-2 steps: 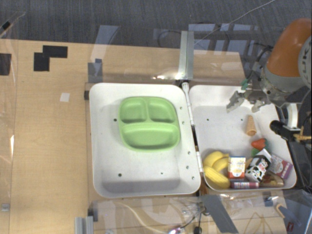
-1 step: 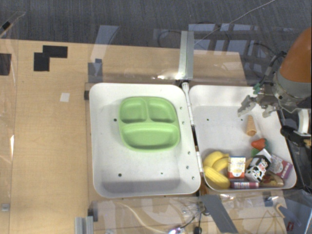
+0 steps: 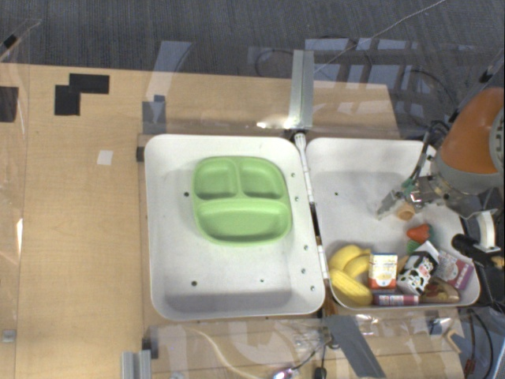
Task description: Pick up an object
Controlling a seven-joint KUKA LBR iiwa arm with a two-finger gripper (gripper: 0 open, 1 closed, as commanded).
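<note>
The bench [image 3: 79, 212] carries two shallow white bins side by side. The left bin [image 3: 170, 275] holds a green divided plate [image 3: 241, 198], lying flat a little toward the bin's far edge, with three compartments. The right bin [image 3: 355, 172] holds a cluster of small objects packed along its near edge and into its near right corner: a yellow banana [image 3: 351, 273] toward the near left corner, an orange-and-white carton [image 3: 383, 272] just beside it, a black-and-white cow-patterned carton [image 3: 417, 272] to the right of that, and a pinkish packet [image 3: 458, 272] near the right wall. A small red and green item [image 3: 420, 232], possibly a toy strawberry, lies a little farther in from that cluster. The arm, with its orange band [image 3: 472, 136], reaches in over the right edge of the right bin, and the gripper [image 3: 404, 204] sits low over the bin's right half, with a small tan object [image 3: 405, 210] right at its tip. Whether the gripper is clenched, released or grasping that tan object cannot be told from this view.
</note>
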